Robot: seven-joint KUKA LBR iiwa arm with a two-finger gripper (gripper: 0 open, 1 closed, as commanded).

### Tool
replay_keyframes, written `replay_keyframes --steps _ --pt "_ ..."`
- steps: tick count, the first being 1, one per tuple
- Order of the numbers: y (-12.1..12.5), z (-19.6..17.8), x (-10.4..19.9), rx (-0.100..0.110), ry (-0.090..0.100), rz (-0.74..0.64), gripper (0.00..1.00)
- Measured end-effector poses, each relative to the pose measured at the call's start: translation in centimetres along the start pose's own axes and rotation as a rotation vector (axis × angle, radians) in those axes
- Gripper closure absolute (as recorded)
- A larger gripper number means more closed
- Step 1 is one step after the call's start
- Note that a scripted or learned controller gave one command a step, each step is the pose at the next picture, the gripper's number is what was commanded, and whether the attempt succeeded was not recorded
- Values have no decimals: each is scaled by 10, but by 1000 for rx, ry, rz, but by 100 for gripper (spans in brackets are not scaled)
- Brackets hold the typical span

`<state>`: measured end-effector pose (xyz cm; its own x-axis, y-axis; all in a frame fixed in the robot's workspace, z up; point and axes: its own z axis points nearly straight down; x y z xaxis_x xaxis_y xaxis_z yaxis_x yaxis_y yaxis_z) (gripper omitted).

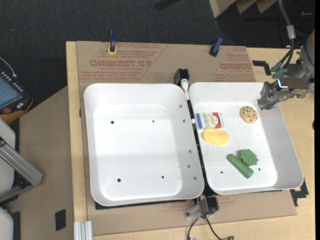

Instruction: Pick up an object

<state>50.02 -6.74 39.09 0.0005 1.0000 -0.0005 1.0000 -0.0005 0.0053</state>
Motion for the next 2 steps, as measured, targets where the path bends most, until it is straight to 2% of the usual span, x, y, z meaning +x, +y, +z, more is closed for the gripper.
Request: replay_keyframes --steps 1,2 --pt "-21 -79 39 -6 1 -6 100" --pt "-22 34 34 18 1 1 100"
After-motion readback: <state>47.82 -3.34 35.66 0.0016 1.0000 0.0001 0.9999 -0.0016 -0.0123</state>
